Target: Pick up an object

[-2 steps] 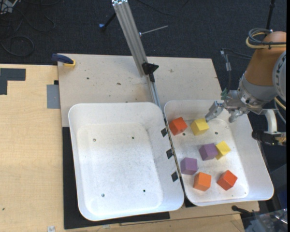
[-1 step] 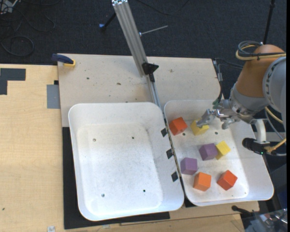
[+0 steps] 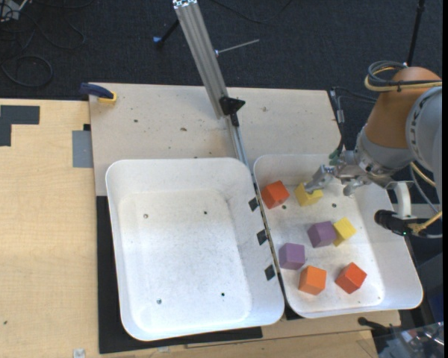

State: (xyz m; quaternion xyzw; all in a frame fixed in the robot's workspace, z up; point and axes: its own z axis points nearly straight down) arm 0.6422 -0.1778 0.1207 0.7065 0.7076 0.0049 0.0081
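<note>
Seven matte blocks, orange, yellow and purple, lie in the smooth white right bin (image 3: 403,293), where the hand (image 3: 322,179) hangs with fingers apart just above the yellow block (image 3: 308,195), gripping nothing.

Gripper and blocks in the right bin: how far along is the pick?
Done: the gripper has reached the right bin, at the yellow block near its back. In hand: whether it grips that block is unclear. Left: a lift; all seven blocks lie in the bin, the orange block beside it.
</note>
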